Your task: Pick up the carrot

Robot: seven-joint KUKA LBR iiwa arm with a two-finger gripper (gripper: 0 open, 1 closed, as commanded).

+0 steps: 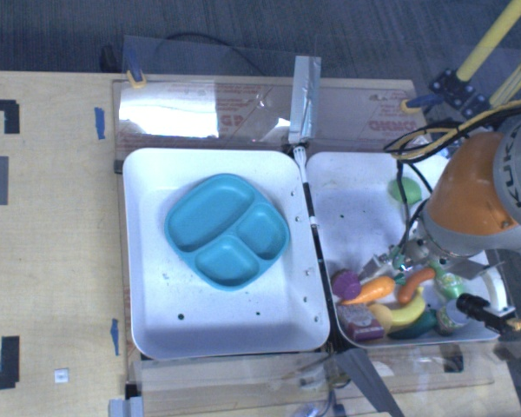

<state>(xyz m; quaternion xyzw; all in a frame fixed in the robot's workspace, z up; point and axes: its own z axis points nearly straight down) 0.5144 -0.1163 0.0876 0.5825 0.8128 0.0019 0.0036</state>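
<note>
The carrot (369, 291), orange and tapering, lies in the front part of the right bin (352, 189) among other toy foods. Its thin end points left, close to a purple piece (346, 281). My gripper (398, 261) hangs just above and to the right of the carrot's thick end, under the orange band of the arm (469, 198). From this angle I cannot make out anything held in the gripper.
A second orange piece (415, 283), a yellow banana (399, 313) and a teal piece (423, 324) crowd around the carrot. A green item (407, 189) sits at the bin's back right. The left bin (148, 259) holds a blue divided plate (227, 229).
</note>
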